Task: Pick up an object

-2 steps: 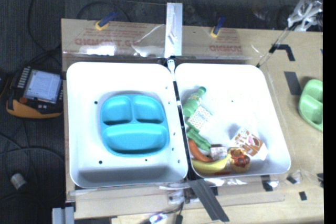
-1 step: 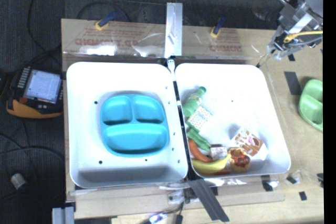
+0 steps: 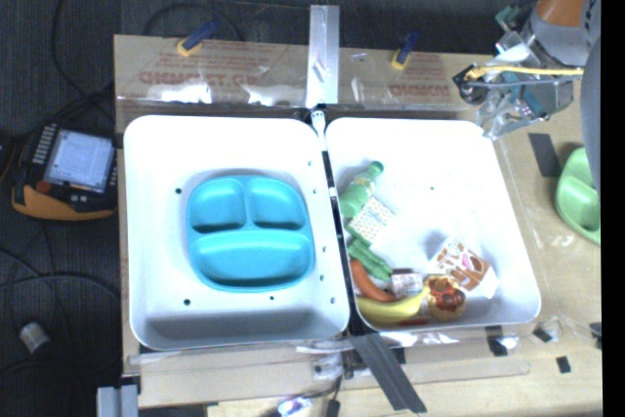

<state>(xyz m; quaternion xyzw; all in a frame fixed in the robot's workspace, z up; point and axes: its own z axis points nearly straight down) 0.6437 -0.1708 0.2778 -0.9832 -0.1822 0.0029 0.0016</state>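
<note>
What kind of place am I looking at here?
Probably a robotics lab bench: two white bins clamped to a board, a robot arm's gripper above the right bin, cables across grey carpet.

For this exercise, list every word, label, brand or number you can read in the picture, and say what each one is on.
None can be read for certain.
Cardboard sheet behind the bins: reddish print, too blurred.
Handheld screen on the floor: lit, text too small.
Snack packet in the right bin: print too small.
</note>
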